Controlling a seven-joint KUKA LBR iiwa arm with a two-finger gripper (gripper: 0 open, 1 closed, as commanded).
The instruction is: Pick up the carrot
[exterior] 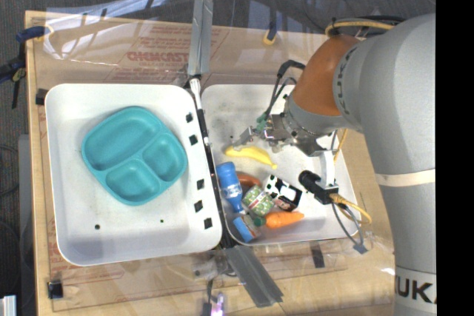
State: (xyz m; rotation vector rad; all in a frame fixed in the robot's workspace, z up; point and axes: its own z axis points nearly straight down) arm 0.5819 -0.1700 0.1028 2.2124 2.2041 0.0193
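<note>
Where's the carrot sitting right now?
The carrot lies in the right bin, near its front edge, just below the black-and-white item and right of the green packet. The hand is farther back, above the banana.

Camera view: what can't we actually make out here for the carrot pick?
- Pincer: too small and dark in the camera view to tell its finger state.
- Carrot: its left end is hidden by the green packet and neighbouring clutter.
- Right bin: its right wall and part of the floor are covered by the arm.
- Blue bottle: label too small to read.
</note>
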